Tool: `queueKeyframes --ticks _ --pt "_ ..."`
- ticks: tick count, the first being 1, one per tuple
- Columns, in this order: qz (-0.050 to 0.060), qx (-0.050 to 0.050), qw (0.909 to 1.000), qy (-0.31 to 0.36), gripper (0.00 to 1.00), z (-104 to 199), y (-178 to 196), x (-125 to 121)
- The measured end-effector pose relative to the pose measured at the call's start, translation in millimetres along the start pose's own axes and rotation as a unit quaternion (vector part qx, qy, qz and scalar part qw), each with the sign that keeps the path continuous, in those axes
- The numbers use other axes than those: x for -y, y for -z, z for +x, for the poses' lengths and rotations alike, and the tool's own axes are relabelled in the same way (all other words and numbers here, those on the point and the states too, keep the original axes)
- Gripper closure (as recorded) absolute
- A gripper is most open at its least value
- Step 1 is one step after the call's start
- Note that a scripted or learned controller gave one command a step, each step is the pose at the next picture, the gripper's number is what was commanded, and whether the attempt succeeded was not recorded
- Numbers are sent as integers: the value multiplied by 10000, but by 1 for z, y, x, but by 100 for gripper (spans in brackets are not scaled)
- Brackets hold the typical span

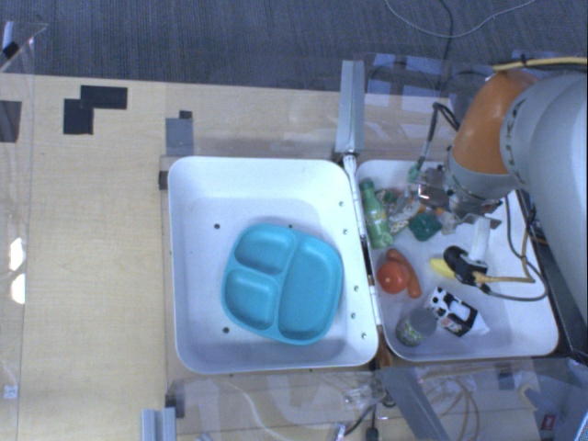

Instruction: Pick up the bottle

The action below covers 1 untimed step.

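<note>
A pale wooden bench (pixel 92 246) is seen bearing two white bins. A blue divided plate (pixel 283 283) lies in the left bin (pixel 193 200). In the right bin (pixel 524 333), the green bottle (pixel 375 214) is laid along the left wall. The gripper (pixel 432 198) is partly masked by the arm; its jaw state cannot be told.
</note>
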<state>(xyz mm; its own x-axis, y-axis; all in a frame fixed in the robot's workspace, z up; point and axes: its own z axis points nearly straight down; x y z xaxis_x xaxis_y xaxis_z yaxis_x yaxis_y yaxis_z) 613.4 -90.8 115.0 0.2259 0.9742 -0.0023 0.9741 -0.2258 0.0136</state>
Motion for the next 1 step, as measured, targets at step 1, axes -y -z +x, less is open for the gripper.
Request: queueKeyframes --ticks 1 --pt "46 -12 10000 18 100 2 7 2"
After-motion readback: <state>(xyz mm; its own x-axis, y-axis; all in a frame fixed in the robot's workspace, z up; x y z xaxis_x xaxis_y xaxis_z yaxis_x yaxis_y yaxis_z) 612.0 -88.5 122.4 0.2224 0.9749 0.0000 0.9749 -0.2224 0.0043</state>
